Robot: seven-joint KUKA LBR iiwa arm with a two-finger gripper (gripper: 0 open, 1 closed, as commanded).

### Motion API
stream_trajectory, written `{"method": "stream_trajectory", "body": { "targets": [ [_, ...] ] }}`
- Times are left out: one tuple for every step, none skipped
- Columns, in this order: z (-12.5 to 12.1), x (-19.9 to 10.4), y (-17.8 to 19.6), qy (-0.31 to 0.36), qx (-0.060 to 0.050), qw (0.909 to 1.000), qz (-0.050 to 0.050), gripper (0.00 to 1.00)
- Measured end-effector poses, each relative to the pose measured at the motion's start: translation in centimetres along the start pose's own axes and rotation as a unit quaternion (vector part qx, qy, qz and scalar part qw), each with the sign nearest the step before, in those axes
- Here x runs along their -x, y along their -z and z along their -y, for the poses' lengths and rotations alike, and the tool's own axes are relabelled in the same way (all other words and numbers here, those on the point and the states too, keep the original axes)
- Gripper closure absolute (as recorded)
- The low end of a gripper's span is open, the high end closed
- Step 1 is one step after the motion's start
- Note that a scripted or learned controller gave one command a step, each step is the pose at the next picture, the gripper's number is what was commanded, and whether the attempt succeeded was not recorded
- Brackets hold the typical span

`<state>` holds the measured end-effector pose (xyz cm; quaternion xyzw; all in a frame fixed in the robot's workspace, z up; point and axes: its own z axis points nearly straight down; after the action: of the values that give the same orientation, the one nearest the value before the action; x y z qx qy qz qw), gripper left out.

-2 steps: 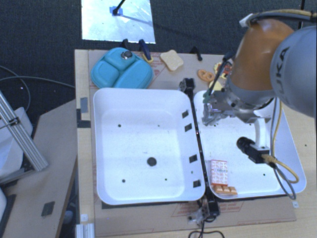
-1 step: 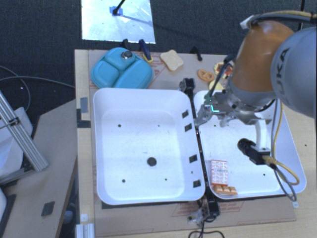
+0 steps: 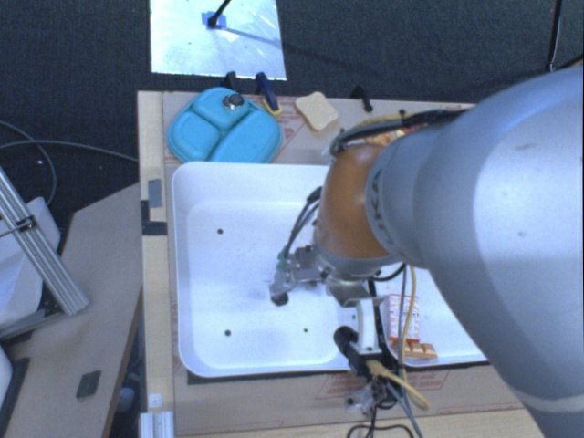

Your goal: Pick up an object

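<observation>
My gripper (image 3: 281, 290) hangs low over the middle of the left white bin (image 3: 210, 245), beneath the orange band (image 3: 351, 203) of the arm. The bin floor around it is bare white with a few small dark dots. A flat packet with red and white print (image 3: 408, 325) lies in the right bin, partly covered by the arm. The big grey arm (image 3: 493, 235) hides most of the right bin.
Behind the bins on the bench lie a blue compartment plate (image 3: 224, 128) and a tan sponge-like piece (image 3: 317, 110). A shiny square sheet (image 3: 215, 24) sits farther back. Cables (image 3: 383, 381) hang over the front rim. A metal frame (image 3: 36, 245) stands at the left.
</observation>
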<state>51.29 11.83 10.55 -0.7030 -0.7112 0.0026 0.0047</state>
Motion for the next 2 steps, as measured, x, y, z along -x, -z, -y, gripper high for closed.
{"method": "stream_trajectory", "body": {
  "targets": [
    [-9.5, -4.5, -2.1, -0.002, 0.009, 1.0000, 0.000, 0.00],
    [-15.1, 1.4, -1.8, -0.007, 0.009, 0.9999, 0.002, 0.00]
  ]
}}
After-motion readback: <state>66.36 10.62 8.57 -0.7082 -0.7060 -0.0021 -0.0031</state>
